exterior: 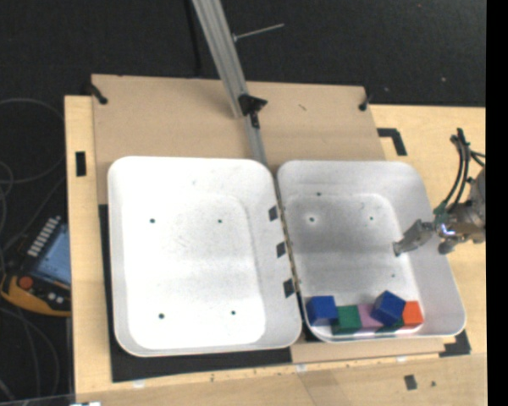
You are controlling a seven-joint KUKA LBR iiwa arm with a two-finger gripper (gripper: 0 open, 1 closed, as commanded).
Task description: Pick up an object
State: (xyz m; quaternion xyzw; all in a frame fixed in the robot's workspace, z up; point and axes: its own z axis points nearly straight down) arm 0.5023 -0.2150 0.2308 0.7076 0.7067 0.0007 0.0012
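Several small blocks lie along the front wall of the right bin [339, 184]: a blue block [322, 309], a green block [348, 318], a pale purple block [370, 317], a second blue block [389, 307] and an orange block [412, 313]. My gripper [425, 237] reaches in from the right, over the right bin's right wall. It is above and behind the blocks and apart from them. Nothing shows in its grasp.
The left bin [195, 252] lies beside the right one, with small clips along the shared edge. A slanted metal rail [224, 49] rises behind the bins. Cables and a handheld pendant [38, 265] lie off the bench at the left.
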